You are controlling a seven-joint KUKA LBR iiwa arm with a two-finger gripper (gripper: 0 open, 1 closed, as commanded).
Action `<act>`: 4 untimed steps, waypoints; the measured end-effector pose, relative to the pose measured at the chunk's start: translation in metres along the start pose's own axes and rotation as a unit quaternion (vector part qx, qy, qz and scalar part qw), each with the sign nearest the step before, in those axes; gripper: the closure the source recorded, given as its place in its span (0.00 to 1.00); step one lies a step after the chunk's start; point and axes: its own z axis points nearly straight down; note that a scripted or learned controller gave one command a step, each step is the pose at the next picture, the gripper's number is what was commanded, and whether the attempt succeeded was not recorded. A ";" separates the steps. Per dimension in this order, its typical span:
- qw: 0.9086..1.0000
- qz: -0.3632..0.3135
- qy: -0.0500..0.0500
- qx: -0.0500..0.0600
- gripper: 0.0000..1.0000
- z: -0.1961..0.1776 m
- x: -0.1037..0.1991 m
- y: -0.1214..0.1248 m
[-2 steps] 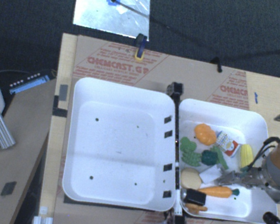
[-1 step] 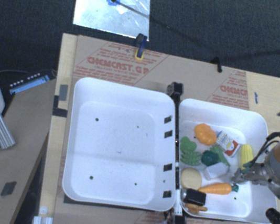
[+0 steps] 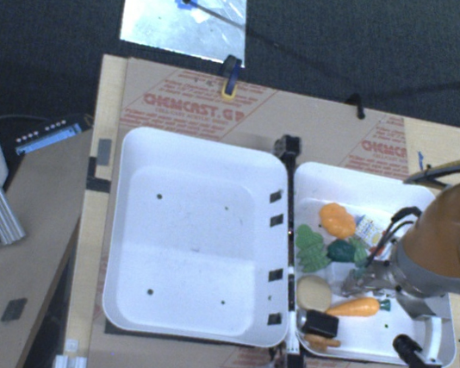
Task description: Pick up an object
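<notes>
The right bin holds several small objects. An orange lump lies near its back left, with a small white and blue bottle beside it. A green leafy piece and a dark teal object sit in the middle left. A beige round piece, an orange carrot and a black block lie toward the front. My gripper hangs low in this bin, just above the carrot and right of the teal object.
The left bin stands alongside, separated by a divider with black clips. The arm's orange band covers the right bin's right side. A black part juts over the front right rim.
</notes>
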 end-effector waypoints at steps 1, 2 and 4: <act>1.000 -0.001 -0.002 -0.003 1.00 -0.001 0.042 0.060; 1.000 0.000 -0.004 -0.012 1.00 -0.194 0.051 0.131; 1.000 0.002 -0.003 -0.006 1.00 -0.329 0.030 0.168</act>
